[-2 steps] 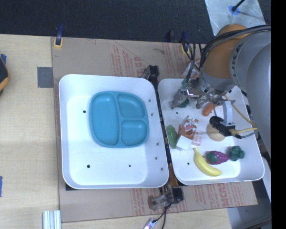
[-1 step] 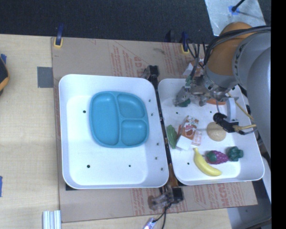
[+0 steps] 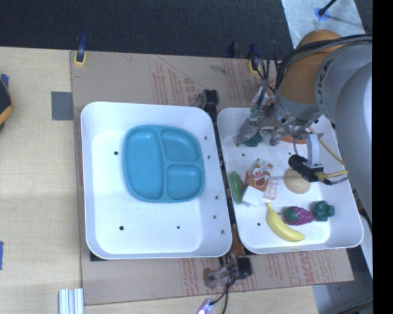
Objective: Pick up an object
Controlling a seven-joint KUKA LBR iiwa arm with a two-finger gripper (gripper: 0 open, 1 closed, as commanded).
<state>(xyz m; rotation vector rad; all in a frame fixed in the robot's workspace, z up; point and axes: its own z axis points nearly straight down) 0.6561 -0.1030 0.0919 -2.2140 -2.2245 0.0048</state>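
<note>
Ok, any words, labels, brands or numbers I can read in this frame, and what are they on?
Nothing legible.
Cardboard sheet: faint red printing, too blurred to read.
Small packet in the right bin: red and white print, too small to read.

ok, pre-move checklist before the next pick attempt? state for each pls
1. Gripper over the right bin: ok, near its far left corner.
2. Anything held: cannot tell, the wrist blocks the view.
3. Targets available: ok. Banana, grapes, potato, cucumber and packet all lie in the right bin.
4. Target right under the gripper: not ok, the items sit nearer the camera than the gripper.
5. Cucumber access: not ok, it lies against the bin's left wall.
6. Left bin: ok, it holds a blue tray.
</note>
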